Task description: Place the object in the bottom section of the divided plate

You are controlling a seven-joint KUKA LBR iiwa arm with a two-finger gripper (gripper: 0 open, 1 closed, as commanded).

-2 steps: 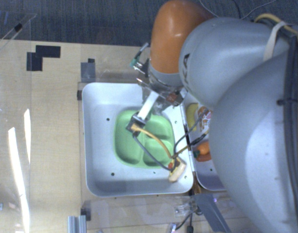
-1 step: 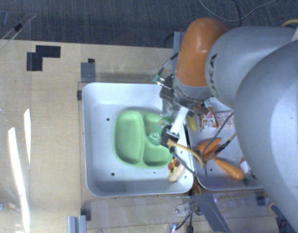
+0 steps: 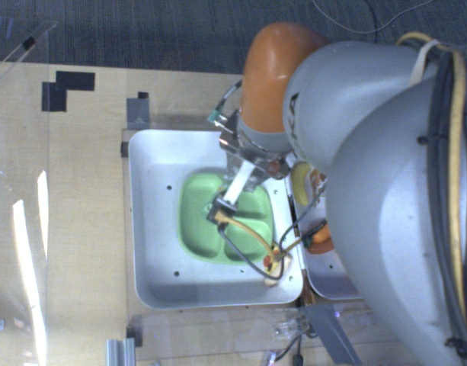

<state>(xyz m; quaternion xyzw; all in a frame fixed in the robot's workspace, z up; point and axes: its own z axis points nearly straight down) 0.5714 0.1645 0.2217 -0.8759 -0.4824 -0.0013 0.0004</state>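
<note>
The green divided plate (image 3: 196,221) lies in the left white bin (image 3: 153,204), with raised ridges splitting it into sections. My gripper (image 3: 252,161) hangs over the plate's upper right part, just under the orange wrist band, and the wrist hides most of it. I see no object between the fingers or lying on the visible parts of the plate. The arm covers the plate's right edge.
The right bin (image 3: 332,284) is mostly hidden beneath the grey arm. A yellow and white object (image 3: 302,183) and an orange object (image 3: 321,239) peek out at its left side. Black marks and a metal bracket (image 3: 138,111) sit on the wooden bench at the back left.
</note>
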